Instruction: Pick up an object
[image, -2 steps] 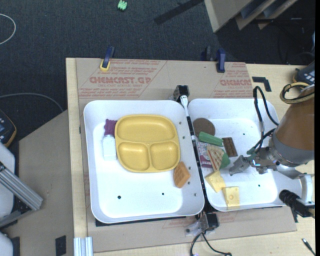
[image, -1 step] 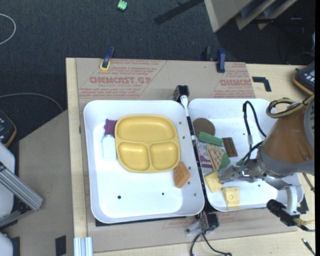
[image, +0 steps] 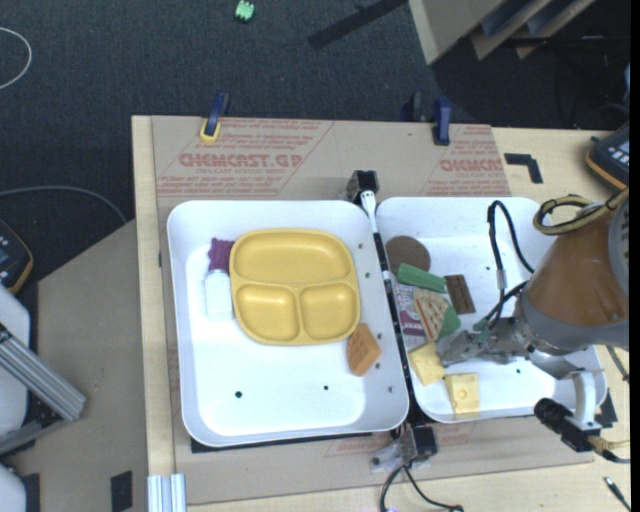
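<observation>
Gripper (image: 462, 347) sits low in the right bin (image: 520, 222), tips at the cluster of small items near that bin's left wall; whether it is released or clenched cannot be told, metal and clutter blur together. Left to right: the left bin (image: 290, 420) carries a purple-capped white bottle (image: 217, 284) by its left wall, a yellow divided plate (image: 295, 285) in the middle, and an orange cracker-like piece (image: 364, 351) just beside the plate's lower right corner. Across the divider, the right bin has a brown disc (image: 407, 250), a green piece (image: 421, 277), a dark brown bar (image: 458, 292), a printed packet (image: 425, 315), and two yellow cheese-like blocks (image: 426, 364) (image: 462, 392) near the front. Likely target is something in the cluster right under the tips, packet or upper yellow block, but which one is unclear. Risks: items touch and overlap, so closing may catch two things or pinch an edge and slip; the flat packet gives little to grab; closeness to the bin wall could block one side of the grasp.
</observation>
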